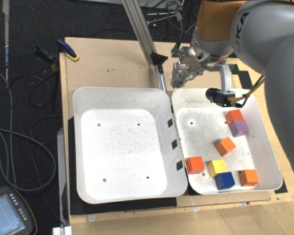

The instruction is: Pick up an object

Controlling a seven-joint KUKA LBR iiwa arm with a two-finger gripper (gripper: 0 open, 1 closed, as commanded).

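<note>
The right bin [267, 146] holds several small blocks. An orange block [233, 115] touches a purple block [239, 128] near the far right wall. Another orange block [225, 145] lies in the middle. Along the near side sit an orange block [195, 164], a yellow block [216, 167], a blue block [224, 180] and one more orange block [248, 177]. My gripper [183, 77] hangs over the far left corner of the right bin, well away from every block, with nothing seen in it.
The left bin [79, 131] sits beside the right one. A slanted metal strut [141, 28] runs down to the bins' shared far corner, close to the gripper. A black cable and connector [218, 96] hang by the wrist. Clamps [64, 50] lie at the bench's far left.
</note>
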